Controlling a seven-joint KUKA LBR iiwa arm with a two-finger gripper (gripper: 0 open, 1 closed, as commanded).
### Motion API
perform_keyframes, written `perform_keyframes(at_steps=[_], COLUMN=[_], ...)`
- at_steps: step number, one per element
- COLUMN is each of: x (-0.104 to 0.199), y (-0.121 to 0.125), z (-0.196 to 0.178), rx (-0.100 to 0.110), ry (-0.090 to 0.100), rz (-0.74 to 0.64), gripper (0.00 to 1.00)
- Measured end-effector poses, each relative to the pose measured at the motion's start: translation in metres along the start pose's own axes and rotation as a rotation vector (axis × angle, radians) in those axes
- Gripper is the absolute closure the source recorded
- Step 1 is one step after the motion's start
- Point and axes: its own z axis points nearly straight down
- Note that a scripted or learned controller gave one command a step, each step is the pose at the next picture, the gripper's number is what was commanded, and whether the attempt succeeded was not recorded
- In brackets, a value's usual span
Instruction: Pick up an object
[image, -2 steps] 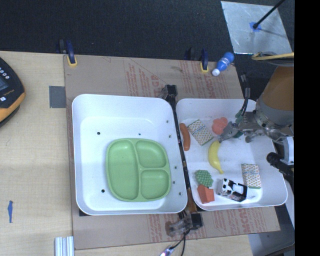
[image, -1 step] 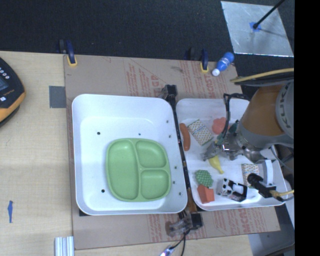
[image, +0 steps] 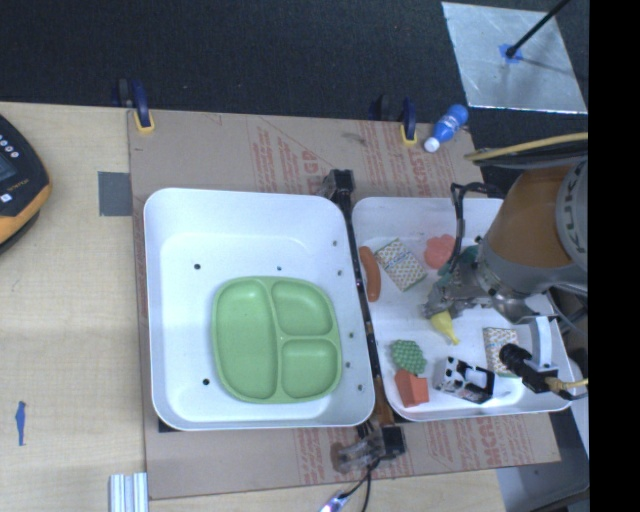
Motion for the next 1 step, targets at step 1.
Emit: perform_keyframes(at_steps=[1], x=[0.0884], y=[0.0105], z=[-0.091], rx=[-0.005], ry=[0.002], rz=[0.001], gripper=[1.0])
